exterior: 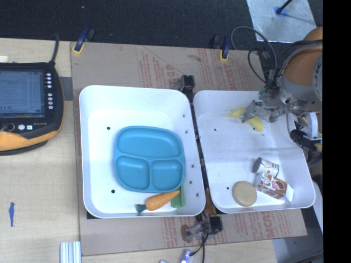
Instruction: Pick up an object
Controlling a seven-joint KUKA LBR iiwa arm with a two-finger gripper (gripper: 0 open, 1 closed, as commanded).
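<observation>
My gripper (260,113) hangs low over the back of the right bin (219,147), its fingers spread open. A small yellow banana-like piece (253,122) lies right under and between the fingertips, partly covered by them, and rests on the bin floor. Near the bin's front right lie a tan round disc (244,193) and a brown-and-white packet (271,181). The left bin (98,108) holds a blue divided plate (148,158), an orange carrot (160,200) and a small green piece (177,199) at its front.
A tablet-like pendant (24,100) sits on the bench to the left of the bins. Cables (258,48) loop behind the right bin near the arm. The two bins meet at a narrow seam (196,147).
</observation>
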